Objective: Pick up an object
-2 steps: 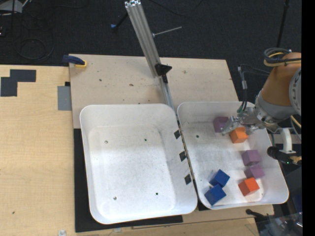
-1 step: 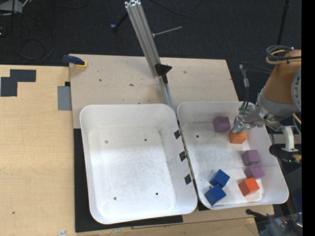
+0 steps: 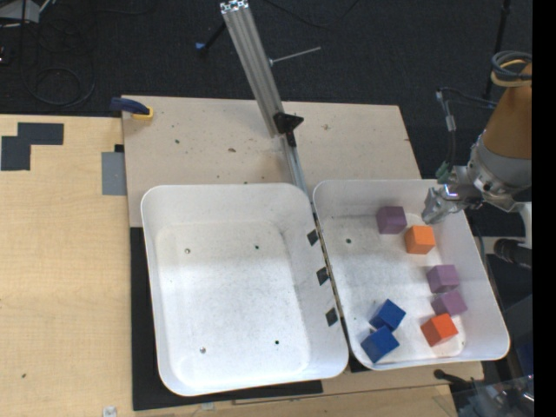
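While the gripper [image 3: 437,205] is hanging low over the far edge of the right bin [image 3: 492,295], nothing is showing between its fingers, and how far apart they are standing cannot be told from this slanted view. It is sitting just above and beside the upper orange cube [image 3: 420,239], which is lying on the bin floor a little nearer the camera, so that cube is looking like the likeliest target for a pick; the move would call for coming straight down over it. Just to the side of the gripper, toward the middle of the bench, a purple cube [image 3: 391,219] is resting, near but apart from the orange one. Farther out, toward the bin's near end, two more purple cubes [image 3: 445,288] are sitting close together, a second orange cube [image 3: 440,328] is lying beyond them, and two blue cubes [image 3: 382,328] are nestling near the divide. All are lying loose and scattered, probably to offer the program varied targets. Well away across the divide, the left bin [image 3: 165,215] is sitting alongside. Both bins are resting on a pale wooden bench [image 3: 208,137], with a slanted metal rail [image 3: 252,59] rising behind and dark carpet [image 3: 104,33] with cables beyond.
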Action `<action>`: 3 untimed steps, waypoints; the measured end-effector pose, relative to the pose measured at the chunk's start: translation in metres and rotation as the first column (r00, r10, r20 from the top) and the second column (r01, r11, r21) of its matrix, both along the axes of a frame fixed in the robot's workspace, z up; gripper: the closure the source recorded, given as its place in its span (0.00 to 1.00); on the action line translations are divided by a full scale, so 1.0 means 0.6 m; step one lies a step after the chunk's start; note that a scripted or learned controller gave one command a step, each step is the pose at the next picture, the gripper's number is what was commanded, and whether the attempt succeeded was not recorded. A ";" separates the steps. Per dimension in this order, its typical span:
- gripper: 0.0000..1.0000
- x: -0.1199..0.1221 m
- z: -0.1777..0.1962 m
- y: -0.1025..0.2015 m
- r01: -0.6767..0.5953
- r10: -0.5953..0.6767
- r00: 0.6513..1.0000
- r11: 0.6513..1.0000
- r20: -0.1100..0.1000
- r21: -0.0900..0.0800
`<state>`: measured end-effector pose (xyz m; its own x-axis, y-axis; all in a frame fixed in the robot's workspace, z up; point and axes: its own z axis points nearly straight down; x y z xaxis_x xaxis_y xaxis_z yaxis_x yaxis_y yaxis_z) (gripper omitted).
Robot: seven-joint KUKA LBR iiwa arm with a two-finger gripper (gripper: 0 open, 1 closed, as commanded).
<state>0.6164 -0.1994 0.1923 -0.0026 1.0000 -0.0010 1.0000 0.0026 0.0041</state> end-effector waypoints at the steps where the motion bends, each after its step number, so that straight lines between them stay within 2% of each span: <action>1: 1.00 0.002 0.089 -0.002 0.000 0.000 1.000 1.000 0.000 -0.001; 2: 1.00 -0.013 0.097 0.079 -0.002 0.002 1.000 1.000 -0.006 0.003; 3: 1.00 -0.028 0.076 0.161 -0.001 0.001 1.000 1.000 -0.009 0.004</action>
<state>0.5997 -0.1028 0.2381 -0.0032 1.0000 0.0030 1.0000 0.0032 -0.0051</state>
